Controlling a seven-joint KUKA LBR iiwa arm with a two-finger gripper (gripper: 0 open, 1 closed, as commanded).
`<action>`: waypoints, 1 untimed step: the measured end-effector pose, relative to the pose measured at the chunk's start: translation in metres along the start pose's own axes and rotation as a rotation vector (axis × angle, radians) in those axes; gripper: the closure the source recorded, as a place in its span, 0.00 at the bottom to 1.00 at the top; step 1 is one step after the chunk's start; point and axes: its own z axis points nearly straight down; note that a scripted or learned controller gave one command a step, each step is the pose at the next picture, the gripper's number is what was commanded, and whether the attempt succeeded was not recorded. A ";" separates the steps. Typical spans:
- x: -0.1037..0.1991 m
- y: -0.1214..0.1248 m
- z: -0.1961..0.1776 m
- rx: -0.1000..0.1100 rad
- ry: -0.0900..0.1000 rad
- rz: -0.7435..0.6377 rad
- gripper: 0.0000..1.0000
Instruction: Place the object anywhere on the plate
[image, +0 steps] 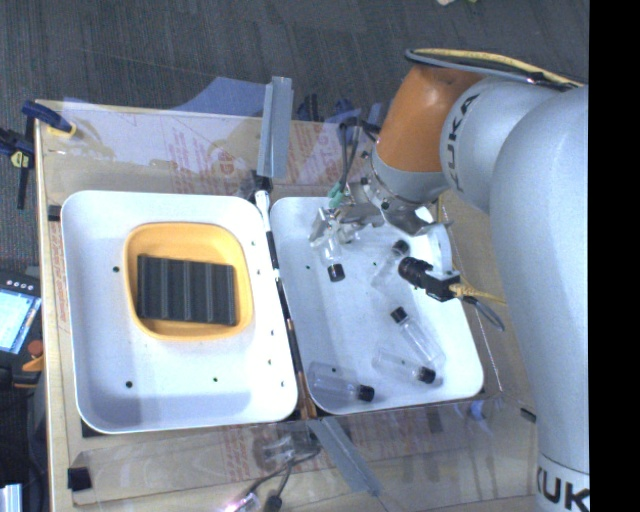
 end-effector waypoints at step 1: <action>0.062 0.017 -0.003 -0.001 -0.001 -0.150 1.00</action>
